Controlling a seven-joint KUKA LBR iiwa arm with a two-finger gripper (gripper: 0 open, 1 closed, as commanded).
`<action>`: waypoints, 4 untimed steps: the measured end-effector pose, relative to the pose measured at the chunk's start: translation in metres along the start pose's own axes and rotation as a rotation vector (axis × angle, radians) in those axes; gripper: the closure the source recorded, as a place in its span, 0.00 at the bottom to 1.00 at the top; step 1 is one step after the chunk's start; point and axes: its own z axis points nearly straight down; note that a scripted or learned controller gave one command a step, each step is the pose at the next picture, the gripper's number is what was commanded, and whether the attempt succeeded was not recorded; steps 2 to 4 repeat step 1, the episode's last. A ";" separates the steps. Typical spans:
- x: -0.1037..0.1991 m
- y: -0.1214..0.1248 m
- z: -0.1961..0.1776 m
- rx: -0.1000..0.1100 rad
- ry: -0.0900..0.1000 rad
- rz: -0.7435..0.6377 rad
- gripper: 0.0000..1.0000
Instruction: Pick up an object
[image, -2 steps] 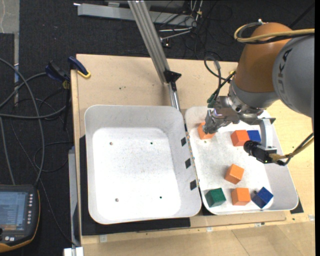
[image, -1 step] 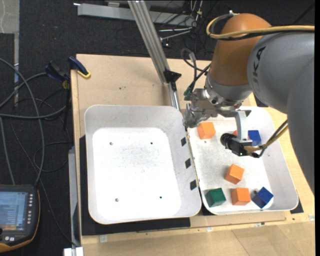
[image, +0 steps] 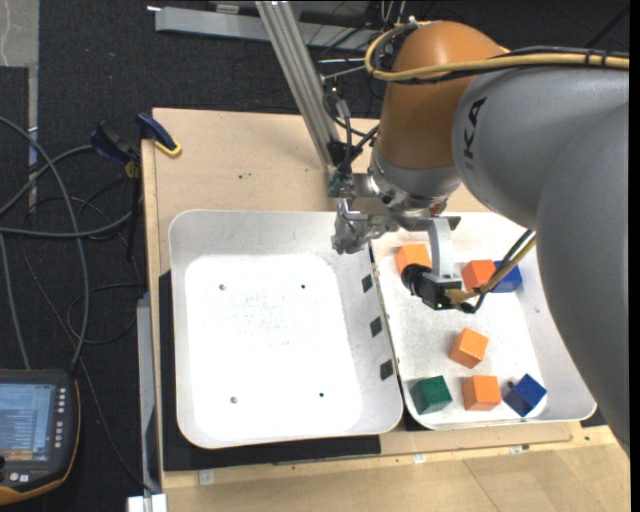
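My gripper (image: 392, 262) hangs over the far left corner of the right bin (image: 560, 400), with its fingers spread wide apart. An orange block (image: 411, 257) shows between the fingers, close to the right one; whether they touch it is unclear. Nothing is clamped. Loose blocks lie in the same bin: an orange one (image: 480, 273) beside a blue one (image: 508, 278) just right of the gripper, an orange one (image: 468, 346) mid-bin, and along the near edge a green one (image: 431, 393), an orange one (image: 481, 391) and a blue one (image: 524, 393).
The left bin (image: 190, 300) sits beside the right one, with a raised divider between them. A metal strut (image: 300, 80) slants down behind the gripper. Clamps (image: 150, 135) and cables lie at the bench's far left; a handheld pendant (image: 35, 430) lies at the lower left.
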 end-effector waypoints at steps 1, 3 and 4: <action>-0.003 0.000 0.000 0.001 -0.002 0.005 0.00; -0.003 0.000 0.000 0.001 -0.002 0.005 0.00; -0.003 0.000 0.000 0.001 -0.002 0.005 0.00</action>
